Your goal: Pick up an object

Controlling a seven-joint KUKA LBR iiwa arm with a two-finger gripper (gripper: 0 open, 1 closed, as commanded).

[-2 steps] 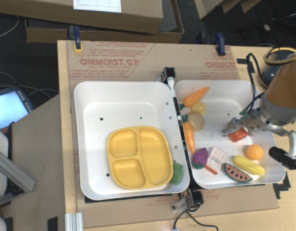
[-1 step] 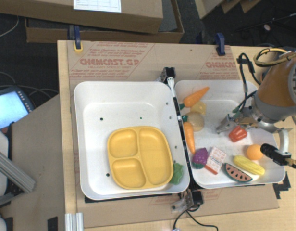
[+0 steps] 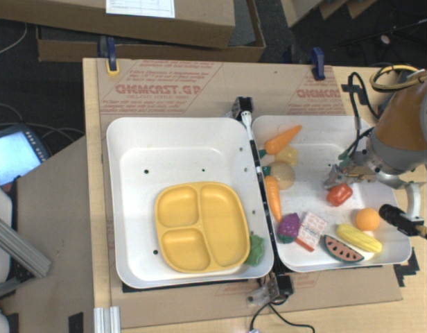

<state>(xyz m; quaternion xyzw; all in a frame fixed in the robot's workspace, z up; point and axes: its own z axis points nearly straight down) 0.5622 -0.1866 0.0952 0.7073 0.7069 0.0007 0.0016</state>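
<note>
From my seat I have the grey arm with its orange band (image 3: 402, 127) reaching into the right-hand shallow white bin (image 3: 317, 134), and the two-finger gripper (image 3: 340, 177) sits low over the bin floor. Just below its tip, on the side toward the bin's front edge, lies a small red plastic pepper-like toy (image 3: 340, 195); I judge that to be the piece in play. It looks to be touching or nearly touching the tip, but I can't tell whether anything is pinched, nor whether the gripper is spread or pressed together: the metal parts blur together at this angle.

The red toy is stubby, its longer side slanted toward the gripper, so a short drop forward would be the move.

Further forward of the gripper are a round orange ball (image 3: 367, 219), a yellow banana-shaped toy (image 3: 360, 239) and a watermelon slice toy (image 3: 340, 249). Away to the gripper's far side, against the divider, lies a long orange carrot toy (image 3: 273, 197).
</note>
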